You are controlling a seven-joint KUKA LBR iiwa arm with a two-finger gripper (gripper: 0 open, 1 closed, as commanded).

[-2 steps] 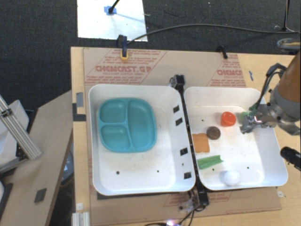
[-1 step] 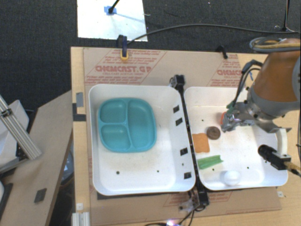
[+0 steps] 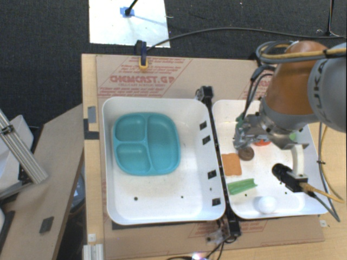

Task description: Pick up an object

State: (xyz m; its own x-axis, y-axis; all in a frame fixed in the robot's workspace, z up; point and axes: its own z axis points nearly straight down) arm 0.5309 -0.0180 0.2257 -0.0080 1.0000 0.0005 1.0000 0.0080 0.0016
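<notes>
Hovering over the right white bin (image 3: 303,202), our grey two-finger gripper (image 3: 245,145) meets a brown round object (image 3: 247,154); grip unclear.

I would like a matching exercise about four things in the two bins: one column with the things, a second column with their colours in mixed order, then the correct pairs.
Things:
1. divided plate in the left bin
2. flat rectangular piece beside the divider
3. long strip in the right bin
4. ball near the right bin's front edge

Colours:
A. white
B. green
C. teal
D. orange-brown

Pairs: 1-C, 2-D, 3-B, 4-A
</notes>
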